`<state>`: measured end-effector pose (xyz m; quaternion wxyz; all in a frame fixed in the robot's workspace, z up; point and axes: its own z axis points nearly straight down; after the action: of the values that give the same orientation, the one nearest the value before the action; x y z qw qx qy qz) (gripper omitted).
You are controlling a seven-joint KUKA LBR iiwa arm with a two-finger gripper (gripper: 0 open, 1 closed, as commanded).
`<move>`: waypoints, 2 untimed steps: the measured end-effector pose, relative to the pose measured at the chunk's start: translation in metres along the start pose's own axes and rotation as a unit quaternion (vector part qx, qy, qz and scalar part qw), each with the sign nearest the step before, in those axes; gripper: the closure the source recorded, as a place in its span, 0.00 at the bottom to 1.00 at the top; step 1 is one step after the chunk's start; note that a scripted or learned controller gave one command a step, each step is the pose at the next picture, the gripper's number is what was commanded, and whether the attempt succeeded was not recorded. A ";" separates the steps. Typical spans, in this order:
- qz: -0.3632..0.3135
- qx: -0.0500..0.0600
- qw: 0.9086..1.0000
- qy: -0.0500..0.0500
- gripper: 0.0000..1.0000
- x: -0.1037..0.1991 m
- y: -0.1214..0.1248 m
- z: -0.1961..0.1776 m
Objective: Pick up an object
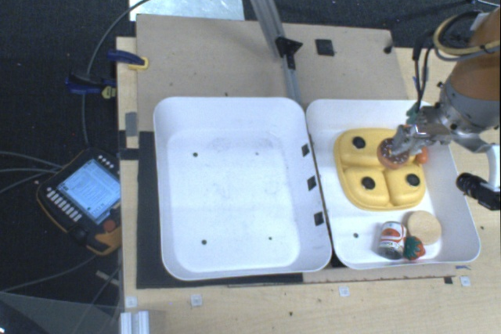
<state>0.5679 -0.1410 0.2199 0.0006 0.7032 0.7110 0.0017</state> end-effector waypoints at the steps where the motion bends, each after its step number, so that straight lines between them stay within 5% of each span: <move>1: 0.000 0.000 1.000 0.000 1.00 0.042 0.018 -0.004; 2: 0.000 0.000 1.000 0.000 1.00 0.101 0.038 0.001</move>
<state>0.6051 -0.0392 0.2188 0.0005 0.7030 0.7112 0.0020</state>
